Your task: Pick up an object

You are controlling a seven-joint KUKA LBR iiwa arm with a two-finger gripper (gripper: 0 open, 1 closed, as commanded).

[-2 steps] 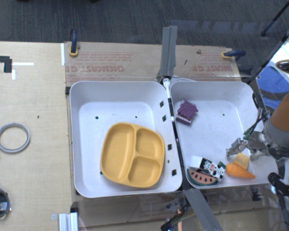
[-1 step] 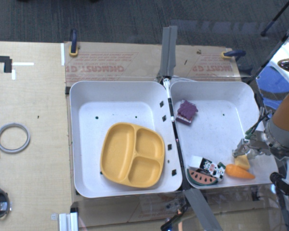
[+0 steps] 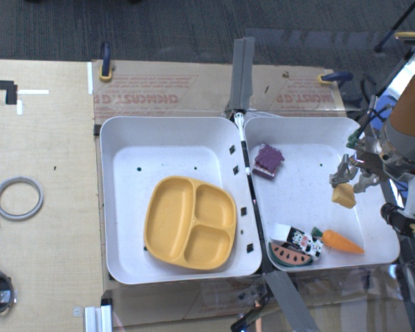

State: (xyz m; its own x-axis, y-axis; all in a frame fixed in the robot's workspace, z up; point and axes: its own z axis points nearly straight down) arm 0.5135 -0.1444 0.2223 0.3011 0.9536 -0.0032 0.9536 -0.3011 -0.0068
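Note:
In the right bin, my gripper reaches in from the right edge and stands open, its two metal fingers spread apart. A small tan block lies just below the left finger, touching or nearly touching its tip, not between the two. Further objects in this bin are a purple toy near the left wall, an orange carrot at the front right, a watermelon slice at the front rim, and a small white printed box beside it.
The left bin holds a yellow three-part plate. A grey divider strip runs between the bins at the back. A roll of tape lies on the bench at far left. Cables hang by the arm on the right.

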